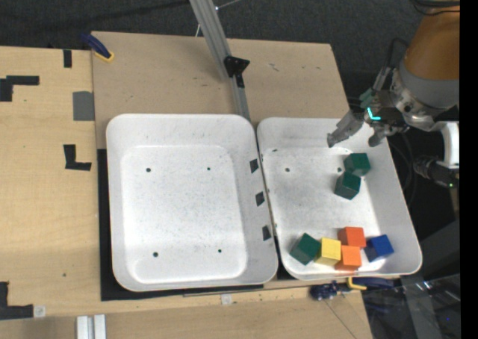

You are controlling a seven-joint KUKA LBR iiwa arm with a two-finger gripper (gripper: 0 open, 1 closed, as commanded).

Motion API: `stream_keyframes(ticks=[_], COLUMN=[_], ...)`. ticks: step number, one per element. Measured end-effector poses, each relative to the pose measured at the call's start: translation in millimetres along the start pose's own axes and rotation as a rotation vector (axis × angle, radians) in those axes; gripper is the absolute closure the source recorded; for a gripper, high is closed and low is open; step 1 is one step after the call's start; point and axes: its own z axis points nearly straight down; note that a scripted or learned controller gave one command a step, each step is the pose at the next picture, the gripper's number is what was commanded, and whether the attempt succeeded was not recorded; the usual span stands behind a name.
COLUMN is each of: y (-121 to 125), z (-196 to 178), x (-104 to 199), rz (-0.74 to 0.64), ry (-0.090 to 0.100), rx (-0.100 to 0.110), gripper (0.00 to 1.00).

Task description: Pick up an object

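A light brown wooden table (45, 181) stands against dark carpet and carries two shallow white plastic bins side by side, the left bin (119, 136) and the right bin (396, 203). A slanted grey metal pole (209, 13) runs down from the top toward the gap between them. The grey arm with its orange band (437, 42) reaches in from the right, and its claw (360, 130) hangs above the far right corner of the right bin with its two fingers apart and nothing between them. Just below the claw lie two dark green cubes (352, 175), touching each other, one nearer the bin's far edge than the other. Along the near edge of the same bin sits a cluster: a third green cube (305, 248), a yellow cube (329, 249), two orange cubes (351, 246) and a blue cube (379, 246), packed close together.
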Motion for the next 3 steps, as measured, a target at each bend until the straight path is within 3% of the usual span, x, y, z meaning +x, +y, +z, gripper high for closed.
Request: stream_keyframes(ticks=[1, 3], y=[1, -8], z=[-2, 100], x=[0, 6], rz=[-0.001, 0.000], ry=[-0.001, -0.001], rx=[-0.003, 0.002], gripper=[0.00, 0.00])
